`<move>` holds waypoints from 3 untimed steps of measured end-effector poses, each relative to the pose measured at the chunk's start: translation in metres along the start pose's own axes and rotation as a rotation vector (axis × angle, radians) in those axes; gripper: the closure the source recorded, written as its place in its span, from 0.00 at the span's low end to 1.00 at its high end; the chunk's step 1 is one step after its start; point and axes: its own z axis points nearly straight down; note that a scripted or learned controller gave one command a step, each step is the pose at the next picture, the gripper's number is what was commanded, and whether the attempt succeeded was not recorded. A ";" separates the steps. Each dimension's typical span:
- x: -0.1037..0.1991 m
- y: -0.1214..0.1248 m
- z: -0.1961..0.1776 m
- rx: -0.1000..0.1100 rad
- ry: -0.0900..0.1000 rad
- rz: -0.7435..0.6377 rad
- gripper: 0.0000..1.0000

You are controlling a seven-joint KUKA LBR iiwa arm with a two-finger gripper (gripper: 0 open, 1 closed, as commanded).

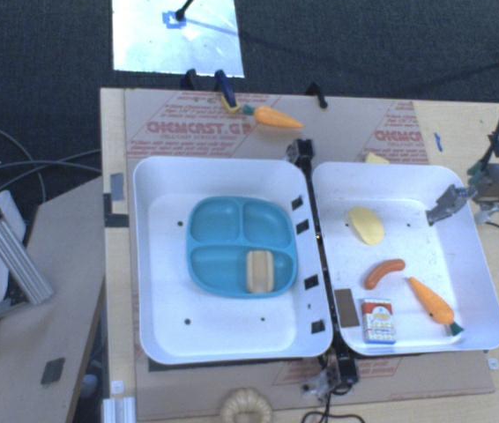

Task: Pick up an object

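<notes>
Watching: I see the arm coming in at 3 o'clock, just its end showing over the right bin's (474, 236) far right rim.
Gripper: the gripper (448, 203) sits at about 2 o'clock of the right bin, grey, pointing toward the bin's inside; nothing shows between its tips, and I cannot tell whether it is spread or closed.
Right bin contents: a yellow piece (367, 226) lies near the centre; a sausage (383, 273) just below it at 6 o'clock; a carrot (433, 303) at 4 o'clock of the sausage, lying slantwise; a small box (377, 320) at the bin's front edge, beside a dark card (346, 307).
Nearest to gripper: the yellow piece, at the gripper's 8 o'clock, apart from it.
Left bin: the left bin (166, 236) holds a blue divided plate (232, 236); a tan block (260, 270) lies in the plate's front right compartment.
Bench: a board printed with red letters (391, 135) lies under both bins; a second carrot (272, 117) rests on it at 12 o'clock, outside the bins.
Room: dark carpet (38, 42) beyond the bench, with a shiny square plate (175, 25) on it and cables (3, 166) trailing at 9 o'clock.
</notes>
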 end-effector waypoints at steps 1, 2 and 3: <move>0.001 0.002 -0.007 -0.012 -0.002 -0.003 0.00; 0.001 0.004 0.034 -0.010 -0.002 -0.002 0.00; 0.004 -0.002 0.095 -0.006 -0.001 -0.001 0.00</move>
